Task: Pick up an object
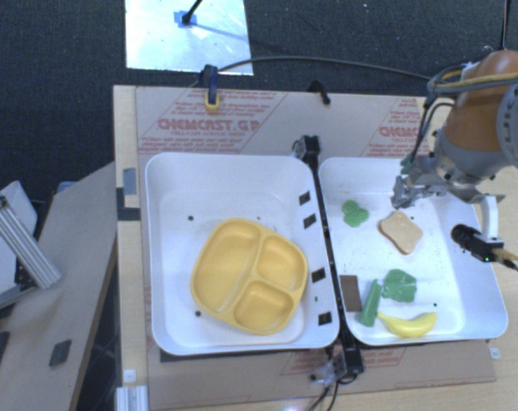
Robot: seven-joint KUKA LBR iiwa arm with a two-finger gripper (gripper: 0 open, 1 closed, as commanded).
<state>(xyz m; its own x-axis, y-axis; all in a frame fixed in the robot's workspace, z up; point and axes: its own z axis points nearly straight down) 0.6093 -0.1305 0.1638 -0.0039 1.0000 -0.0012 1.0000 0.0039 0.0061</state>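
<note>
The gripper (404, 191) is seen low over the far side of the right bin (477, 311), just beside the toast slice (401, 231). Whether the fingers are wide or narrow cannot be told; they are blurred against the white wall. Nothing is seen held. The toast is judged the nearest target, with a small green piece (355, 213), perhaps broccoli, to its left. A clean grasp would be helped by centring over the toast and descending straight. The banana (407, 323) and green vegetables (399, 285) are left undisturbed at the near edge. The yellow divided tray (250, 275) lies in the left bin (177, 187).
</note>
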